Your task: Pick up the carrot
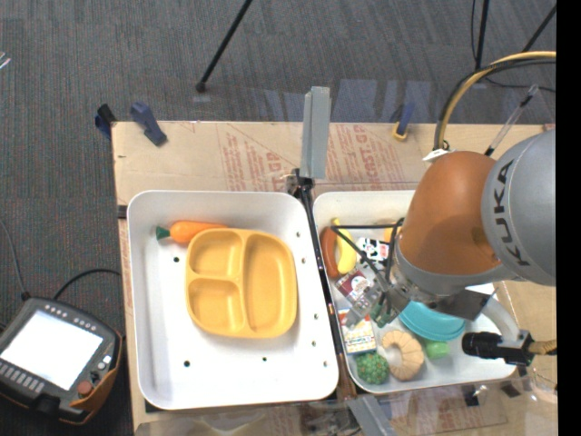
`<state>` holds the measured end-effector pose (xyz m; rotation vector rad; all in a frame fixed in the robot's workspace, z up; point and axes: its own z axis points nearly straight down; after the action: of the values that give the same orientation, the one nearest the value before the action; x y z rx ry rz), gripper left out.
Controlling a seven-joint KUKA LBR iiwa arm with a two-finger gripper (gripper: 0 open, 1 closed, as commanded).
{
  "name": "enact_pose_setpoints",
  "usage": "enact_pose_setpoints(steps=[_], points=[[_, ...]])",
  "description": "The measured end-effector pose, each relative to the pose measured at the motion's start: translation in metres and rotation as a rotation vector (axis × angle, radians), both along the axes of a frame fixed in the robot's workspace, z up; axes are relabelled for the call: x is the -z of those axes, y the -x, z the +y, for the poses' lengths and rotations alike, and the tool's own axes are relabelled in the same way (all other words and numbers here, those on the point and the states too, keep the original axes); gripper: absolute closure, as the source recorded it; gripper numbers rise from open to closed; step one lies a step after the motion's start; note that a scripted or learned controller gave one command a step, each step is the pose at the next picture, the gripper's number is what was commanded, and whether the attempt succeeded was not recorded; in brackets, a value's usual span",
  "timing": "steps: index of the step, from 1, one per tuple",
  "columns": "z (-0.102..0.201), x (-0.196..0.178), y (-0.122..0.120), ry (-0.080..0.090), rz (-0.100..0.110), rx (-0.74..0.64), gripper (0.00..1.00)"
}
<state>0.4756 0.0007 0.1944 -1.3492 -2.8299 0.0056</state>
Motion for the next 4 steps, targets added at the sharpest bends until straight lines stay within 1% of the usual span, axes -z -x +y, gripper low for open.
enact_pose_setpoints(steps=[1, 2, 3, 4], points=[[-0.049, 0.009, 0.0, -0.001, -0.002, -0.086, 1.0], [-0.118, -0.008, -0.013, 0.0, -0.007, -0.118, 1.0], [-0.13, 0.006, -0.048, 0.0, -0.005, 0.119, 1.0], [-0.103, 0.04, -0.004, -0.002, 0.0, 0.123, 1.0]])
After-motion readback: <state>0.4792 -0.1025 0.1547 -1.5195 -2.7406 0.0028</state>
